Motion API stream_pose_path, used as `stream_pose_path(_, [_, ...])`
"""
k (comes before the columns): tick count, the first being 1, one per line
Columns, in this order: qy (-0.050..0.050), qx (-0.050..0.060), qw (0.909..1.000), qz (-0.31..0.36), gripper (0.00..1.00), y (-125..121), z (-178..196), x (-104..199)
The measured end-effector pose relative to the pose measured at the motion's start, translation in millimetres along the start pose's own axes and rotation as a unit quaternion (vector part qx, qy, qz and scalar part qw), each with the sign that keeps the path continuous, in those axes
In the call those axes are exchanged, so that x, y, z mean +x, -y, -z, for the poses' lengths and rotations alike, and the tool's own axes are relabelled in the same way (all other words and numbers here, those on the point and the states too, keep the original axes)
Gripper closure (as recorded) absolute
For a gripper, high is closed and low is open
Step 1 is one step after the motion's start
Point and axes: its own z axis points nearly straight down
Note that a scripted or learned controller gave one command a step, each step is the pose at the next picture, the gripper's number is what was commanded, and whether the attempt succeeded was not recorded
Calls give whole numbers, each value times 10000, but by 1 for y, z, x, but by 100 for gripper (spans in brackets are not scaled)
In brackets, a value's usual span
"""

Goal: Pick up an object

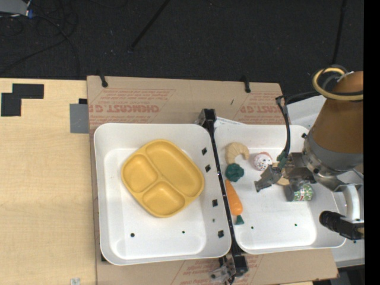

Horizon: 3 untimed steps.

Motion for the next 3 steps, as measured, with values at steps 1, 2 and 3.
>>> stream_pose_path(1, [7, -47, 10000, 6, 0, -2, 4, 0])
stream_pose_path(2, [-4, -6, 10000, 6, 0, 0, -43, 8])
stream_pose_path(3, [-3, 1, 10000, -1, 0, 1, -104, 1])
